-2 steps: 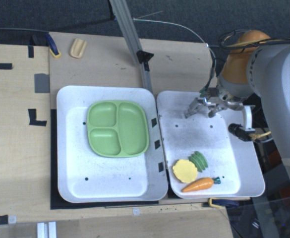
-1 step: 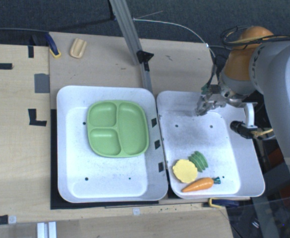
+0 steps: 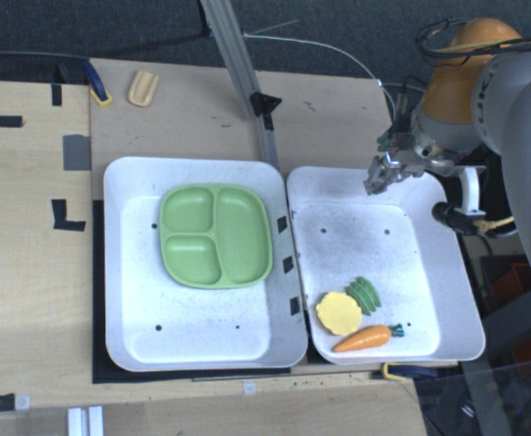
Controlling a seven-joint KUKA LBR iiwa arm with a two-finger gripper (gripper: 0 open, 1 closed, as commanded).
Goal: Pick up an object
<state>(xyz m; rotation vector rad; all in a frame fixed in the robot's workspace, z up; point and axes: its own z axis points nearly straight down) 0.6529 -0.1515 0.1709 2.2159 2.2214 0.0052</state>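
I see the fingers (image 3: 380, 176) hanging over the far rim of the right bin (image 3: 447, 271) with nothing between them, though I cannot tell whether they are apart or together. Well away from them, at the near end of that same bin, lie a yellow piece (image 3: 339, 312) touching a green ridged piece (image 3: 366, 294), with a toy carrot (image 3: 364, 338) just beyond. Farther off to the side, the left bin (image 3: 129, 271) on the counter (image 3: 29, 243) holds a green divided plate (image 3: 216, 235).
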